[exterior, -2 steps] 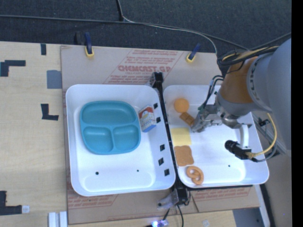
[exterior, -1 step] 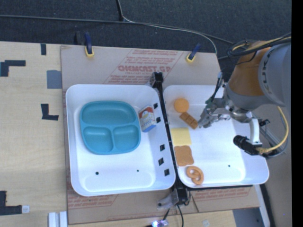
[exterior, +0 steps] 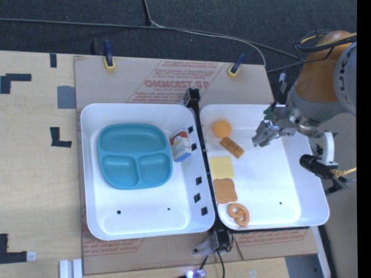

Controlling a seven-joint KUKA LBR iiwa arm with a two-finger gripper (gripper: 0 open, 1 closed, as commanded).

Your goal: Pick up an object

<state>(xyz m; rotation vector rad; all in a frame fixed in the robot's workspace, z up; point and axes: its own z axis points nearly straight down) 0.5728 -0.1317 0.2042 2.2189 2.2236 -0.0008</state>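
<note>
While jaws (exterior: 262, 139) hang apart over right bin (exterior: 290, 172), cracker (exterior: 231, 147) beside, bare floor rightward.

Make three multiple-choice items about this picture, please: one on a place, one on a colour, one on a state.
1. Where is the carton?
A. In the left bin, right of the plate
B. In the right bin, beside the pretzel
C. On the bench outside both bins

2. What colour is the plate?
A. Red
B. Blue
C. Yellow

3. What is the gripper doing?
A. Holding the orange
B. Pressing on the plate
C. Over bare floor of the right bin, holding nothing

Answers:
1. A: the carton stands at the plate's right edge, inside the left bin.
2. B: the plate with three compartments is blue.
3. C: nothing sits between the fingertips, and the orange lies apart, to the left in the view.
</note>
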